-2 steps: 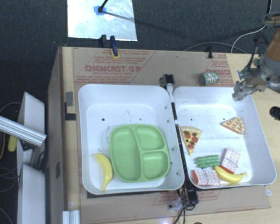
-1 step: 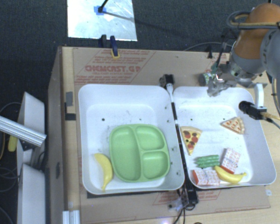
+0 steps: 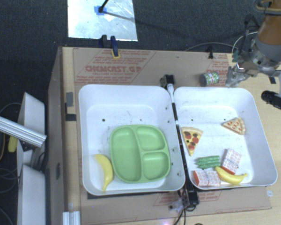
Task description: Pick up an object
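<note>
Overhead view of the bench, arm entering from the right. My gripper (image 3: 235,74) hangs above the far rim of the right bin (image 3: 253,102), beside a small can (image 3: 209,78) lying on the bench outside the bins. I cannot tell from this angle whether I am released or clenched; nothing shows between my tips.

The candidates lie in the right bin: a pizza slice (image 3: 234,125) near the middle right, a second pizza slice (image 3: 192,138) by the dividing wall, green beans (image 3: 207,161), a white-and-red carton (image 3: 231,160), a second carton (image 3: 206,177), and a banana (image 3: 231,176) along the near edge (these last four crowd together). The left bin (image 3: 91,102) holds a green divided plate (image 3: 140,153) and another banana (image 3: 104,171).

Step in hand, as I judge it: approach, before any descent. The next move calls for choosing one target, the isolated pizza slice being easiest, centring over it, and lowering with room either side.
</note>
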Controlling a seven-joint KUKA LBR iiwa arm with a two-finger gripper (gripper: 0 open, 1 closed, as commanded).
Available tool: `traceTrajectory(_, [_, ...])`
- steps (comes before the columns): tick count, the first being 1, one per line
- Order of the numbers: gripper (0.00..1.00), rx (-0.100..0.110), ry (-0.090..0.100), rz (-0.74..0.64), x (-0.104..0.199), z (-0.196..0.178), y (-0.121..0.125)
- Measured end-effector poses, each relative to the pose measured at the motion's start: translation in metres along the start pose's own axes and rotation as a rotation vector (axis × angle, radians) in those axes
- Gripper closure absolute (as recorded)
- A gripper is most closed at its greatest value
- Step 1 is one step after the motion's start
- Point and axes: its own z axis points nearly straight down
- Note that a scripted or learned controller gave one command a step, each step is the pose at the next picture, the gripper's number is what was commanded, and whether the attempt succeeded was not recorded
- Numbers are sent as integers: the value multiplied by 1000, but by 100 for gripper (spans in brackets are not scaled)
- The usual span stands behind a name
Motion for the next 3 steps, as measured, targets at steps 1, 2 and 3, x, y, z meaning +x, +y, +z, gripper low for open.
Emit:
traceTrajectory(1, [100,4,4,-4,79,34,5])
traceTrajectory(2, [100,1,0,1,23,8,5])
traceTrajectory(3, [100,2,3,-3,75,5,5])
